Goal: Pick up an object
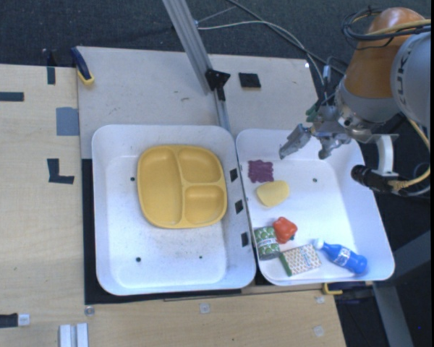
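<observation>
Worktop [29, 194]: pale wood-coloured surface with dark tape marks at the left, carrying two shallow white bins side by side.
Clamp [82, 67]: a blue-and-yellow clip at the far left corner of the lighter board behind the bins.
Left bin [116, 266]: shallow white tray with rounded corners, speckled with dark dust on its floor.
Yellow plate [181, 186]: a rounded yellow plastic plate split into three compartments, lying flat in the far half of the left bin.
Metal strut [188, 31]: a grey bar slanting down from the top edge to a black bracket just behind the gap between the bins.
Right bin [362, 215]: shallow white tray touching the left bin along its inner edge.
Purple piece [260, 170]: a small crinkled purple object near the right bin's far left corner.
Yellow lump [273, 193]: a soft pale-yellow rounded object just in front of the purple piece.
Green packet [266, 241]: a small green printed pack near the front left of the right bin.
Red object [284, 229]: a small red-orange item touching the green packet's right side.
Patterned card [301, 259]: a flat speckled square just in front of the red object.
Blue bottle [343, 256]: a small blue bottle with a white cap, lying on its side at the front right.
Pincer [307, 147]: fingers spread apart with nothing between them, above the far part of the right bin, well apart from the objects.
Arm [390, 56]: grey with an orange band, reaching in from the right.
</observation>
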Available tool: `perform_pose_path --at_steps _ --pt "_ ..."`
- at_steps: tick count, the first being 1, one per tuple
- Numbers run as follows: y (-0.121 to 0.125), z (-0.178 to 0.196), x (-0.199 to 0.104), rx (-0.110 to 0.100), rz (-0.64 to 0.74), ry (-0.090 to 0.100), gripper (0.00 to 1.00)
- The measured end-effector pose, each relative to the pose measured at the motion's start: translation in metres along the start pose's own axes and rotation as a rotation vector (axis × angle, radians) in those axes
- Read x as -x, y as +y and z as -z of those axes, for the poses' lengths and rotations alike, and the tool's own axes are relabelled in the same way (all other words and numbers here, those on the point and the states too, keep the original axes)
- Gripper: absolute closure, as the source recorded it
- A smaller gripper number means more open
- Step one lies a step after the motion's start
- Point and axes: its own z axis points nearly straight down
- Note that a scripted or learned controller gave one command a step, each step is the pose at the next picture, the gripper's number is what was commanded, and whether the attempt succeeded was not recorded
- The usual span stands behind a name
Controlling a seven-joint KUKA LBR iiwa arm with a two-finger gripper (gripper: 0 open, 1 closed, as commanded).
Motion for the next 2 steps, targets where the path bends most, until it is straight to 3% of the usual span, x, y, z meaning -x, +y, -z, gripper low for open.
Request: perform_pose_path --at_steps 2 --pt "-0.007 -0.101 0.012 -0.005 -0.001 -0.001 0.0"
